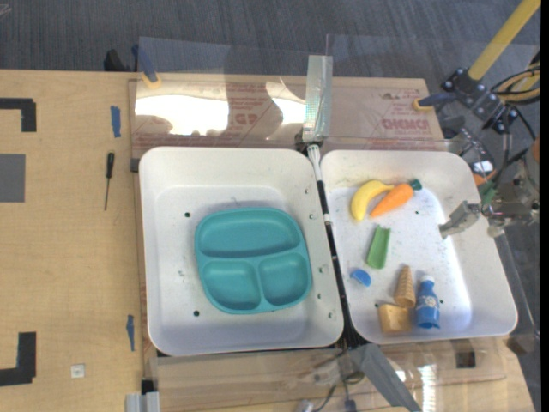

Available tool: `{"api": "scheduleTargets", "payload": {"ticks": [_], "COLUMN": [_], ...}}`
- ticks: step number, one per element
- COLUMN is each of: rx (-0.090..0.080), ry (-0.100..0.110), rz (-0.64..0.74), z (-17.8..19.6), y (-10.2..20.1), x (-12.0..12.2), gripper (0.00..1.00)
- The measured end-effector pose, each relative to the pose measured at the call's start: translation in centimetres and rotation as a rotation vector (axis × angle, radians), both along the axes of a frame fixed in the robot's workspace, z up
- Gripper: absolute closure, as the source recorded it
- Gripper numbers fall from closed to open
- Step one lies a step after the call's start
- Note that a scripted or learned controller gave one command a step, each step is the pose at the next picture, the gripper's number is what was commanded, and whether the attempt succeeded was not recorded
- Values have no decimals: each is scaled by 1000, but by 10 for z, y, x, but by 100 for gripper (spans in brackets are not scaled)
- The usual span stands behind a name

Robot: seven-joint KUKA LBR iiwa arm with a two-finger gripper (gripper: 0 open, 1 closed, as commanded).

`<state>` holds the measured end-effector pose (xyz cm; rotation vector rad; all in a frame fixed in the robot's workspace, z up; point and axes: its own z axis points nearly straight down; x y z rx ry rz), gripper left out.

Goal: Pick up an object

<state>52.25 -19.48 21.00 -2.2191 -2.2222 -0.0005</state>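
Note:
In the right bin [493, 307] lie a yellow banana [367, 197] and an orange carrot [394, 198] side by side at the back. A green block [378, 246] sits mid-bin, with a small blue piece [360, 276] in front of it. Near the front stand a tan ice-cream cone [400, 299] and a blue bottle [426, 304], touching. My gripper [456, 221] reaches in over the bin's right side, right of the green block and apart from every object. Nothing shows in its grasp.
The left bin [163, 230] holds a teal divided plate [252, 259]. A clear plastic wall [317, 101] rises behind the bins. Cables and a yellow bar [506, 33] crowd the upper right.

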Motion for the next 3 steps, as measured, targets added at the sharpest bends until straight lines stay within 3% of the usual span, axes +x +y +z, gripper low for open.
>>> {"api": "scheduleTargets", "payload": {"ticks": [1,2,3], "rx": [4,-2,-4], "ry": [9,-7,-15], "rz": [71,191,189], "z": [-89,-122,-109], "y": [76,93,92], "x": [-11,44,46], "gripper": [0,0,100]}}
